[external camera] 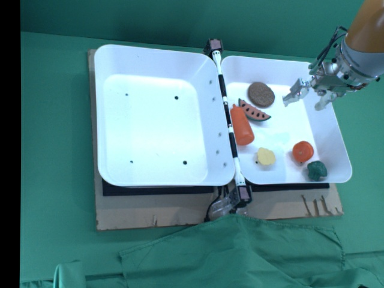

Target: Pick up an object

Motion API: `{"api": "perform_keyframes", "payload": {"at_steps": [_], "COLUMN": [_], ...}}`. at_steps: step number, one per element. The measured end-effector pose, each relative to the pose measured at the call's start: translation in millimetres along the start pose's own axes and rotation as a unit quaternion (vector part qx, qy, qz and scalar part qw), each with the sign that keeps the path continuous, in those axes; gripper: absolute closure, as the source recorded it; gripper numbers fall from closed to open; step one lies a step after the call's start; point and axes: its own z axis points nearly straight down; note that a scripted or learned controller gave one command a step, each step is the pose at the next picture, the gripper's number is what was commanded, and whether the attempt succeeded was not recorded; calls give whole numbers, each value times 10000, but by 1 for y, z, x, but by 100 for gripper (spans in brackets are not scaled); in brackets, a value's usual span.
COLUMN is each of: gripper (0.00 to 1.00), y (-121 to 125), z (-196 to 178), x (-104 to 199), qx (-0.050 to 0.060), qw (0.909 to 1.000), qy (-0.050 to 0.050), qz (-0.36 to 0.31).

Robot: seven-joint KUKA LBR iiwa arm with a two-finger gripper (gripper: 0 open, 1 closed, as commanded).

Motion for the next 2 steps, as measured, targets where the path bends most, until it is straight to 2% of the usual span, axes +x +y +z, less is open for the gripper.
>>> {"api": "perform_keyframes", "payload": {"at_steps": [1, 2], "gripper": [0, 0], "y": [65, 63], "z": [71, 67], "x": [23, 22], "qx": [-4, -9], "qw": [10000, 10000], "qy": [-5, -4], "qz": [-20, -6]}}
